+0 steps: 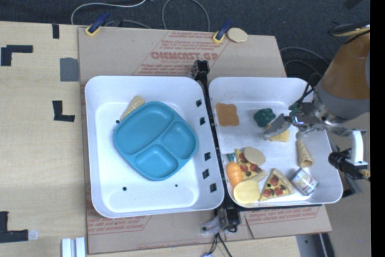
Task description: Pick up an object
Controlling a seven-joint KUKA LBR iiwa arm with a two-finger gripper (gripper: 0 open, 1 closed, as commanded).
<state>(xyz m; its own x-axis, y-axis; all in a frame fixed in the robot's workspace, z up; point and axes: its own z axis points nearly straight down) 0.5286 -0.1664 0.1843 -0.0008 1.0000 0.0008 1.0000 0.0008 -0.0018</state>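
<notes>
1. Left bin (96, 147): holds a blue divided tray (155, 139), lying flat and turned at an angle, three compartments up. A tan wedge-shaped piece (132, 106) pokes out from under the tray's upper left edge.
2. Right bin (252, 84): holds a scatter of toy food.
3. Brown toast slice (227, 114) near the bin's left wall, upper part, lying flat.
4. Dark green lumpy piece (263, 117) right of the toast, just beside the claw.
5. Pale yellow wedge (279, 136) below the claw, touching or nearly touching it; cannot tell which.
6. Tan cone-like piece (304, 153) lies near the right wall, long axis roughly up-down.
7. Small silver can (302, 181) on its side in the lower right corner.
8. Pizza slice (275, 185) just left of the can; a yellow round piece (245, 192) beside it at the lower edge.
9. Orange piece (234, 174) near the left wall; a second pizza-like piece with a beige oval on it (249, 161) just right of it.
10. Arm (346, 78): comes in from the right over the bin's right rim, orange band on top, wrist angled down and left.
11. Claw (281, 124): low in the upper middle of the right bin, between the green piece and the yellow wedge. Fingers too blurred to read; open or clenched cannot be told, nothing seen clearly between them.
12. Both bins sit on a cardboard sheet (174, 51) on the bench (36, 147).
</notes>
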